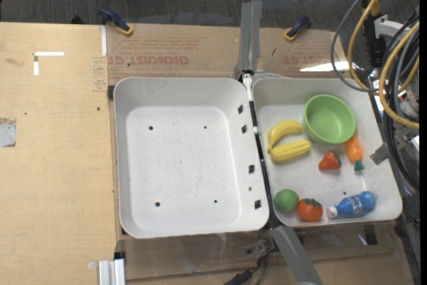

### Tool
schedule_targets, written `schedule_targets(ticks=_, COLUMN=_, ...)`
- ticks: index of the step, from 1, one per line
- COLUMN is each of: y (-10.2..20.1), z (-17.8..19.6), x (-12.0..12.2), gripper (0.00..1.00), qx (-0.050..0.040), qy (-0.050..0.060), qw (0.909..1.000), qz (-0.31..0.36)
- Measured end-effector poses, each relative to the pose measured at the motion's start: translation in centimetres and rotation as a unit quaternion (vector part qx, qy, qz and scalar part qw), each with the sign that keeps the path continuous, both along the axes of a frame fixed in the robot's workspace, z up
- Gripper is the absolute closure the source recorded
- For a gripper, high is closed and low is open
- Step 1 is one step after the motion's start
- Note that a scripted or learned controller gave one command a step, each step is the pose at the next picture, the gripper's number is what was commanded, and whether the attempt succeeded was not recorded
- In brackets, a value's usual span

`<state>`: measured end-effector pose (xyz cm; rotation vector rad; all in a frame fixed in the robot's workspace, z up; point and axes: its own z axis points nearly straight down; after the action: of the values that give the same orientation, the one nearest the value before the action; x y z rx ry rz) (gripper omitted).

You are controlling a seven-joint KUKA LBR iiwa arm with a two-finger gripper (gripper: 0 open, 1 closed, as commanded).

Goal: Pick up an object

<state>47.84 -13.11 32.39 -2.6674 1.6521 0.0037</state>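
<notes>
Robotics lab: plywood bench (53,163), cardboard (167,53) clamped down, two white bins (119,143), toy food (288,141).

The bench (53,143) is flat, light-brown wood. A cardboard sheet (173,53) (it has red letters) lies on it, with two clips (117,21) (297,27) at its far edge. The left bin (180,163) and right bin (293,103) sit there, touching.
</notes>
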Motion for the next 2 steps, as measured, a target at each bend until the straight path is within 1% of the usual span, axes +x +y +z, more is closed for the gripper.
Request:
schedule_targets(ticks=1, y=0.6, z=-23.2, x=2.2, gripper=1.0, qx=-0.001, qy=0.0, qw=0.9404, qz=-0.34)
schedule_targets(ticks=2, y=-2.4, z=-6.0, x=0.2, gripper=1.0, qx=-0.0002, qy=0.0, qw=0.9914, qz=-0.131)
